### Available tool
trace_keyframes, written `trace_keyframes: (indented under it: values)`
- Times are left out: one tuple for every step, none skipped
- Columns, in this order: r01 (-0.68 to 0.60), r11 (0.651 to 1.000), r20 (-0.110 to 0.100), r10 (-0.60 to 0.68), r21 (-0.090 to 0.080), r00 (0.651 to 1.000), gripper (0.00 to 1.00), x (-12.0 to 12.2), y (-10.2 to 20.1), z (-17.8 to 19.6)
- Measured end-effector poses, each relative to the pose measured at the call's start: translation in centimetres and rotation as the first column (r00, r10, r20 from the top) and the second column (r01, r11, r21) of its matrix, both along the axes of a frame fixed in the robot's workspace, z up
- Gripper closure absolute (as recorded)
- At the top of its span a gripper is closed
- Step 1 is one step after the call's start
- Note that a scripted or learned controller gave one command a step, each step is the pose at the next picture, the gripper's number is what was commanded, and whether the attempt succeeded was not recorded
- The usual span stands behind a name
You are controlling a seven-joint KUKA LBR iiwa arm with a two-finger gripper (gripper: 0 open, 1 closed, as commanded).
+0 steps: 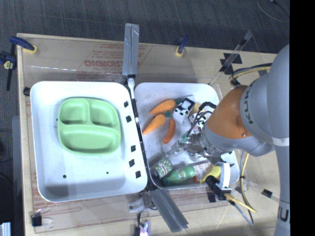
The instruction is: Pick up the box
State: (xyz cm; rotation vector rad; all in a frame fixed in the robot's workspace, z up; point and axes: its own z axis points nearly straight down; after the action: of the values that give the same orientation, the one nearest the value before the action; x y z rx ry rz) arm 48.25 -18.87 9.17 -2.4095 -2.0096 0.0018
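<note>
A: Bench check. Where does the arm [256, 112] sit?

B: It reaches in from the right and bends down over the right bin [147, 95]. The orange band [229, 117] hangs above that bin's right half. The gripper [189, 142] is low among the clutter, near the bin's middle.

A: Open or closed?

B: I cannot tell; the wrist hides it.

A: And the box?

B: A small black-and-white box [183, 108] lies toward the bin's far side, just right of the upper carrot [162, 106]. It sits apart from the gripper, on the bin floor.

A: Other contents?

B: Two more carrots: one [153, 124] angled along the left wall, one [170, 131] smaller, nearer the middle. A green bottle [184, 175] lies on its side at the near edge, with a round green-labelled item [162, 168] just left of it. Something yellow [215, 172] shows near the bottle's right end.

A: Left bin?

B: The left bin [44, 171] carries a green divided plate [89, 125] in its far half.
</note>
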Motion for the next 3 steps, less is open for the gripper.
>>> trace_keyframes:
  values:
    - [-0.004, 1.0, -0.001, 0.004, 0.0, 1.0, 1.0, 0.05, -0.06, 0.94]
    - [-0.004, 1.0, 0.0, 0.004, 0.0, 1.0, 0.0, 0.05, -0.05, 0.94]
    - [-0.051, 0.999, 0.001, 0.051, 0.001, 0.999, 0.0, 0.32, -0.84, -0.03]
